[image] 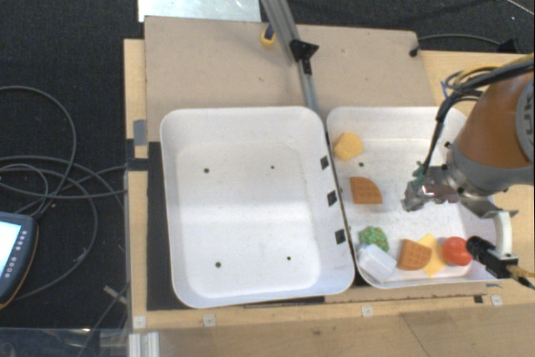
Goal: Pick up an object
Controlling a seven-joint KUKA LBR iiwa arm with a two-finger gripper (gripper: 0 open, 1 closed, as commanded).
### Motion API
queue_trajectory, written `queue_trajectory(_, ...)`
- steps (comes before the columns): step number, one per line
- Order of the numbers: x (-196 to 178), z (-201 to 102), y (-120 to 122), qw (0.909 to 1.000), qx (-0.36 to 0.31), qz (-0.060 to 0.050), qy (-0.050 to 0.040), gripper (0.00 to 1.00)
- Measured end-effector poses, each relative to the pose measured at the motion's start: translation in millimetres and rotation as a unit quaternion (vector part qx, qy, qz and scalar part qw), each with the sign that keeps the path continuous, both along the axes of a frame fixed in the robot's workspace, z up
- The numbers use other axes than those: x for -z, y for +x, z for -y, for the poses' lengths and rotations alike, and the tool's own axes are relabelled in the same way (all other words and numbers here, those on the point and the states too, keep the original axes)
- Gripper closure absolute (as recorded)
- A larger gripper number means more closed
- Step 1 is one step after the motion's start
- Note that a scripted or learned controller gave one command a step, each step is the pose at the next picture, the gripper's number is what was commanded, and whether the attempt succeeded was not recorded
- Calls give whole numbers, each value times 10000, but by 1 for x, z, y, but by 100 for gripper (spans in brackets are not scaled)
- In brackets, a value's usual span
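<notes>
The right bin [393,123] holds several small items: a yellow block [349,146] near its back left, a brown wedge [365,191] below it, a green piece [374,237], a white block [377,263], an orange waffle-like piece [412,254] on a yellow slab [431,257], and a red ball [456,250]. My gripper [415,196] hangs over the middle of the right bin, just right of the brown wedge and above the orange piece. Nothing shows between its tips.
The left bin [192,138] sits beside the right one, with black clips [332,197] along the shared rim. A grey pole [280,8] slants down from the back to the bins' junction. Cables and a tablet [12,251] lie off the bench at left.
</notes>
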State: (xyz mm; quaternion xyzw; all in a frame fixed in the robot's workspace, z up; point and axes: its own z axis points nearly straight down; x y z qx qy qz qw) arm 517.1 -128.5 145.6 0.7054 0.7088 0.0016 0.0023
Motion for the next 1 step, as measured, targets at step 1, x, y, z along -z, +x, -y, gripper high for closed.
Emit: queue_trajectory(1,-58,9,-2,10000,3,12,-8,100)
